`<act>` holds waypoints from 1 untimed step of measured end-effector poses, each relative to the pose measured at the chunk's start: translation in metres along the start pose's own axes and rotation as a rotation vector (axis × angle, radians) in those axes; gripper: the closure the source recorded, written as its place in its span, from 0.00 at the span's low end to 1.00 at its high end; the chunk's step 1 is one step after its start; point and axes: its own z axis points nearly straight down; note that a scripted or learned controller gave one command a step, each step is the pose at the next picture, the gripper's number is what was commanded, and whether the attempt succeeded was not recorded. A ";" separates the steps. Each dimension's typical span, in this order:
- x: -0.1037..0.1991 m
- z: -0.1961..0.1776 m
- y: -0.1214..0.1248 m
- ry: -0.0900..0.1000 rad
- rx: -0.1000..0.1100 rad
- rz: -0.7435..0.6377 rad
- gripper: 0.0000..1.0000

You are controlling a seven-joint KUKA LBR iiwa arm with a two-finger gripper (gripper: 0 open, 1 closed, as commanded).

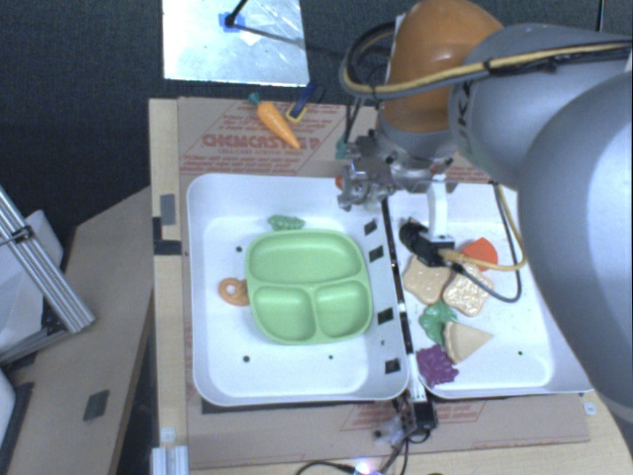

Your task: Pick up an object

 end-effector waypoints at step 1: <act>-0.003 -0.007 0.020 0.001 -0.004 0.000 1.00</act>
